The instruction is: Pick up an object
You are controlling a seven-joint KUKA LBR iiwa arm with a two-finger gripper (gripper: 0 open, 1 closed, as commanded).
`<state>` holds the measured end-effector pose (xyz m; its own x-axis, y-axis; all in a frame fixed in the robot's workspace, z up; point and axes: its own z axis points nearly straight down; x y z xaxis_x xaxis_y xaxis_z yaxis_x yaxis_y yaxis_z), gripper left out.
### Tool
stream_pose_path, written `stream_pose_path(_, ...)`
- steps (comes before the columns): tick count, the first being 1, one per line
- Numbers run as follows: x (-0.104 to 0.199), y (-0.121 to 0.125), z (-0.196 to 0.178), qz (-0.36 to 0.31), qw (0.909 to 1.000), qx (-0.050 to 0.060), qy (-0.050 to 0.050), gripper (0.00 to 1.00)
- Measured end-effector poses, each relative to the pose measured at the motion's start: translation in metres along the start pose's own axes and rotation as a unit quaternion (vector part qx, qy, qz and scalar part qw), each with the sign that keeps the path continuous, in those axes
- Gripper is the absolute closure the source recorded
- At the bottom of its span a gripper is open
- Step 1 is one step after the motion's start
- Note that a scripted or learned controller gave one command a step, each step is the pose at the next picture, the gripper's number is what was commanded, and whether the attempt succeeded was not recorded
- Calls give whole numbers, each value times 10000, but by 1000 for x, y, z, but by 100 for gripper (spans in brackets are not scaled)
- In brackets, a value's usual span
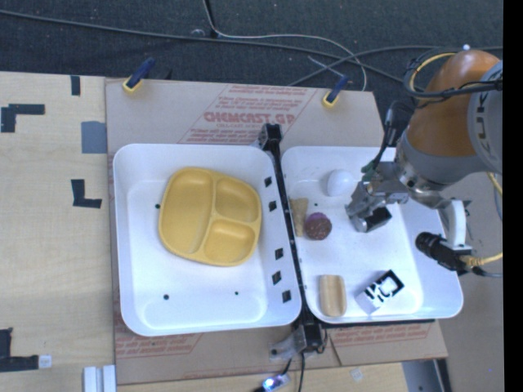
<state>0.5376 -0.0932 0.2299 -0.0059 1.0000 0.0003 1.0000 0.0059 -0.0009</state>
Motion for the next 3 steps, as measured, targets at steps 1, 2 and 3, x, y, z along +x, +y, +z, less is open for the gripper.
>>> stream_pose_path(1,45,15,-3,0,10000,1,1,100)
stream_pose_path(2,88,23,6,5,10000,7,-4,100)
stream_pose_path(3,140,35,-3,-3,10000,-3,4,100)
